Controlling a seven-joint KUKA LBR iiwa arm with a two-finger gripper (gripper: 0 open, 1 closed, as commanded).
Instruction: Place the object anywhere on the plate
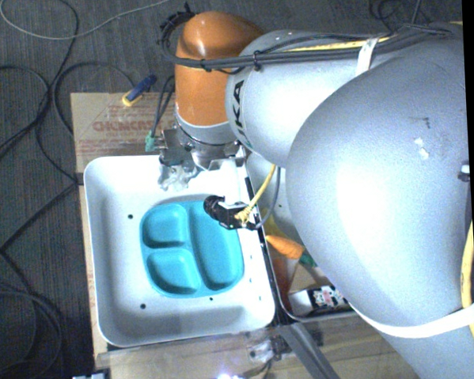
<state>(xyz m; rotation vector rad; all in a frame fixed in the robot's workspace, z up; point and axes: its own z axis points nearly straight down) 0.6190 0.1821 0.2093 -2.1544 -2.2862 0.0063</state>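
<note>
A blue plate (194, 246) with three compartments lies in the left white bin (112, 231). My gripper (175, 174) hangs over that bin's far edge, just above the plate's upper rim, and I see nothing held in it. An orange object with a green end (286, 245) lies in the right bin, mostly hidden under the arm. The arm's grey body covers most of the right side.
A black connector with a yellow cable (222, 212) hangs from the arm over the plate's right edge. A small dark-and-white item (325, 297) lies in the right bin's near corner. Cardboard (114, 120) lies behind the left bin, and cables run across the floor at left.
</note>
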